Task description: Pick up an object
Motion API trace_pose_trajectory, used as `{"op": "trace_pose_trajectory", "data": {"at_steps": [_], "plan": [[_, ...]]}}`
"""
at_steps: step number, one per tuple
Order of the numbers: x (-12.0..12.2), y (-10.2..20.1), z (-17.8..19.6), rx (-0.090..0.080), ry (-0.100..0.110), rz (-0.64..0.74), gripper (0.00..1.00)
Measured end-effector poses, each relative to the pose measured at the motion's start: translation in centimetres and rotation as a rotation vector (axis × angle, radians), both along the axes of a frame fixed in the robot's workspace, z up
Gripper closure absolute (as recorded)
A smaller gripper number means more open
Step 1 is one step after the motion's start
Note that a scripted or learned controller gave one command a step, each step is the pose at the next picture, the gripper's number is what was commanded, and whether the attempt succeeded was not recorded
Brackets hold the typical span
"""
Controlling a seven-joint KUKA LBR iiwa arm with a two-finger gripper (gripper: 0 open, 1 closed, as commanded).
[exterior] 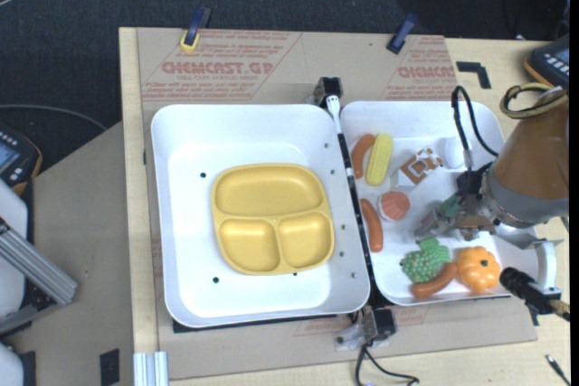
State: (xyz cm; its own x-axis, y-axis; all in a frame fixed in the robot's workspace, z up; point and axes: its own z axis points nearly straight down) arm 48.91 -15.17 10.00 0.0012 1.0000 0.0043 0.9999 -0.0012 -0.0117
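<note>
Broccoli [425, 261], just below the jaws [450, 220], looks light, stiff plastic; grip its narrow stem. Jaw spread: cannot tell.

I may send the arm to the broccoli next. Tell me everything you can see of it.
The broccoli is a small toy, likely plastic, with a bumpy dark green head and a paler green stalk end. It lies on its side near the front of the right bin. A carrot lies against its front edge and the orange pepper sits just to its right. The pincer is just behind it, not on it.
</note>
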Motion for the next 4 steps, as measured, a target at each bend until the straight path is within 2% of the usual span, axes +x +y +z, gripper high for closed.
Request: {"op": "trace_pose_trajectory", "data": {"at_steps": [1, 2, 3, 4], "plan": [[0.0, 0.0, -1.8, -0.001, -0.005, 0.000, 0.00], [0.1, 0.1, -0.8, -0.001, -0.008, 0.001, 1.00], [0.0, 1.0, 4.7, -0.006, -0.015, 0.003, 1.00], [0.9, 1.3, 10.5, -0.007, -0.017, 0.004, 1.00]]}}
